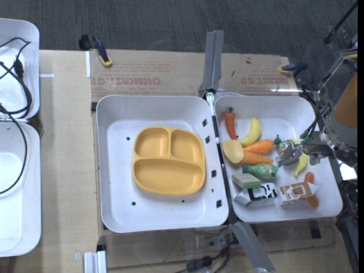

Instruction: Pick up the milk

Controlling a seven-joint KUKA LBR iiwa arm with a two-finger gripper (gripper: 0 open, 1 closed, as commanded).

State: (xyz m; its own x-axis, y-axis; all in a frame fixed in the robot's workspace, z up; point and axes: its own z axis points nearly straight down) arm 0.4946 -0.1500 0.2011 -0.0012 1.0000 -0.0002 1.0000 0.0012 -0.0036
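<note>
The milk (257,194) is a small white carton with black cow patches. It lies on its side near the front edge of the right bin (324,208). My gripper (289,152) hangs over the right half of that bin, above a yellow banana (301,164). It is behind and to the right of the milk, clearly apart from it. The grey arm with its orange band (347,104) comes in from the right edge.
Around the milk lie an orange juice carton (297,193), a green-and-white box (245,180), a green vegetable (261,170), carrots (259,147), another banana (252,131) and a pale round fruit (232,151). The left bin (114,169) holds a yellow divided plate (169,160).
</note>
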